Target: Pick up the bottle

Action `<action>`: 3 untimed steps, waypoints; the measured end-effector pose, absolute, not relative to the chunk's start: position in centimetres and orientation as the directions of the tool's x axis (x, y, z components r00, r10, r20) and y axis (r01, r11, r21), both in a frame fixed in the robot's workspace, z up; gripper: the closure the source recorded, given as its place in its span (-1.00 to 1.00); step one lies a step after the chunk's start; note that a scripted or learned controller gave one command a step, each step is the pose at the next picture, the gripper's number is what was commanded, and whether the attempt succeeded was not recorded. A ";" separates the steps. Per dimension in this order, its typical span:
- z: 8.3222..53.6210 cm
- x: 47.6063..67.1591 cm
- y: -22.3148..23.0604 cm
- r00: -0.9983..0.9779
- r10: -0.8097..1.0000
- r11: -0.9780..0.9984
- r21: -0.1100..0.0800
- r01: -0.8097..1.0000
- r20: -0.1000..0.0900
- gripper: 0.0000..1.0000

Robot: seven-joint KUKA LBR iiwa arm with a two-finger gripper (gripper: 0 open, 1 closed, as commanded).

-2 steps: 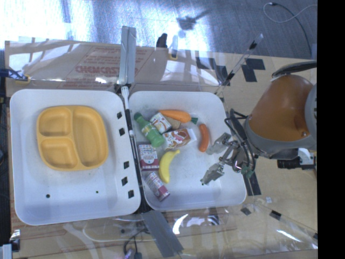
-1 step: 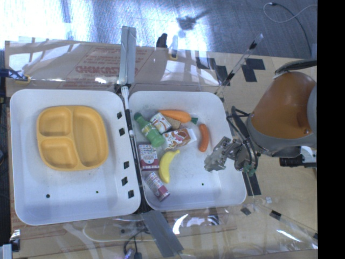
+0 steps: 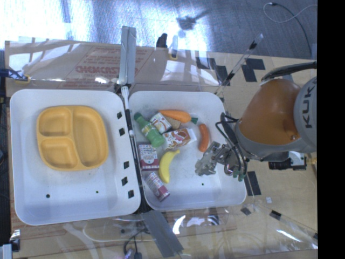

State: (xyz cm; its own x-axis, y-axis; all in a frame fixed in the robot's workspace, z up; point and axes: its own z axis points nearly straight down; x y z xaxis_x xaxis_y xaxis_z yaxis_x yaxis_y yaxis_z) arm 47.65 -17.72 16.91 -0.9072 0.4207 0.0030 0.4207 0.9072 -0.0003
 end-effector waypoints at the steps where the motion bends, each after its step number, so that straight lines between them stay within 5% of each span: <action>1: 11.2 47.7 -21.0 -0.999 0.043 0.999 0.000 0.043 0.000 1.00; 2: 9.3 47.8 -18.9 -0.936 -0.352 0.936 0.000 -0.352 0.001 1.00; 3: 10.3 47.9 -18.8 -0.934 -0.357 0.934 0.001 -0.357 0.001 1.00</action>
